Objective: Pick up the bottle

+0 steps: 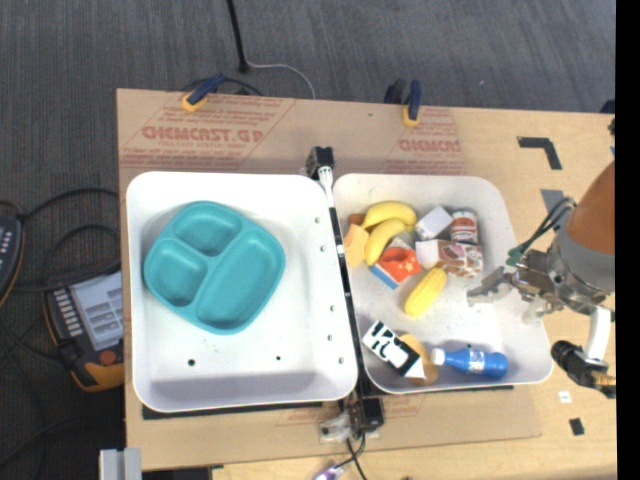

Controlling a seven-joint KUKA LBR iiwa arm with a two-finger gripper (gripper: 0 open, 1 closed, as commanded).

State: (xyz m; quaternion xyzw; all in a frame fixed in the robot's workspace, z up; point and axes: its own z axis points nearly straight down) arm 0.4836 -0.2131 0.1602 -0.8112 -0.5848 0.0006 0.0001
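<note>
— Brown board [200, 133] covered the bench, and red print on it read something like "CHEMCAST GP" at the upper left, with the same red print again, harder to read, by the right clamp [411, 103]. Could you read anything else?

— Only a black-and-white patterned card [381, 342] at the front of the right bin [490, 193]; its marks were too small to make out. A small can [463, 231] carried a red-brown label, also unreadable.

— And the bottle?

— The blue bottle [473, 361] with a white cap lay on its side along the front wall of the right bin, just right of the card. Behind it were two bananas [385, 226], a yellow lemon-like piece [425, 290], an orange carton [396, 266] and a white box [433, 221].

— The gripper?

— The gripper [490, 285] hung over the right part of that bin, behind the bottle and apart from it. Its fingers looked spread, with nothing between them.

— The left bin?

— The left bin [150, 368] held a teal divided plate [213, 265], lying tilted.

— And the room?

— Dark grey carpet [100, 28] lay around the bench, a black cable [236, 28] ran across it, and a handheld controller [90, 318] sat at the left.
</note>
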